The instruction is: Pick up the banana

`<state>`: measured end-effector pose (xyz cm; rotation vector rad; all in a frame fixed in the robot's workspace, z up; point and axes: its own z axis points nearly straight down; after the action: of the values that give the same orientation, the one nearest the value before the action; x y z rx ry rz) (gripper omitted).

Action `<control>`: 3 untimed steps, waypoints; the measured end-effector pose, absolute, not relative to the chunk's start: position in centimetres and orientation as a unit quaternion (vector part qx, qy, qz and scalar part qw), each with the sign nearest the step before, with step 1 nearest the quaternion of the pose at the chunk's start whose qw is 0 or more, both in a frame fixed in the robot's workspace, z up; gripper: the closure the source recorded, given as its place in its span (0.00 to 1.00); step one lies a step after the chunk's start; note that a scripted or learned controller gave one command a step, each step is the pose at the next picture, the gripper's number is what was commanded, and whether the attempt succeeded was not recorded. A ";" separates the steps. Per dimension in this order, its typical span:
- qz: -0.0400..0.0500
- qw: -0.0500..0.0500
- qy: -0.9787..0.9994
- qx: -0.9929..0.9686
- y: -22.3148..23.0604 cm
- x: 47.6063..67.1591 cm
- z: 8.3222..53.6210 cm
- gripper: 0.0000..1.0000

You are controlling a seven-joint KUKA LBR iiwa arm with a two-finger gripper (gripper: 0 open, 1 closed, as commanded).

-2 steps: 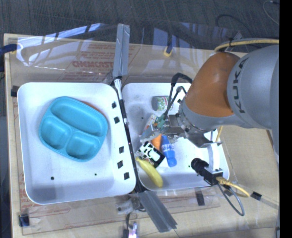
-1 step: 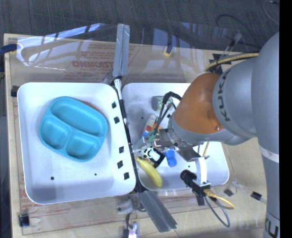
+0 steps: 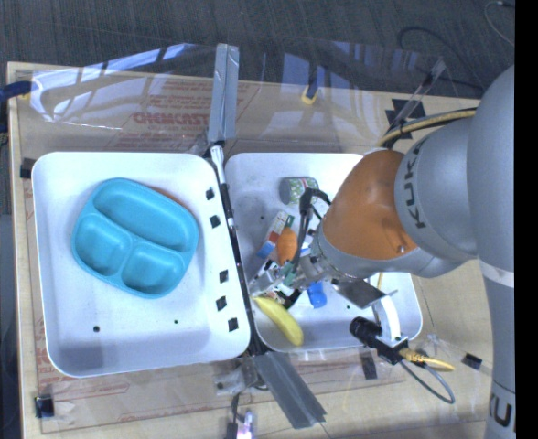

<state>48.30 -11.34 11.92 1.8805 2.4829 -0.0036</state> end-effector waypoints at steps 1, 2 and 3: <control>-0.003 0.019 0.846 0.532 -12.2 48.2 10.1 0.00; -0.005 0.020 0.872 0.489 -12.1 48.3 10.1 0.00; -0.003 0.010 0.967 0.254 -12.5 48.1 9.7 0.00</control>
<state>48.11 -12.47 9.67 0.7938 3.0191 -0.0086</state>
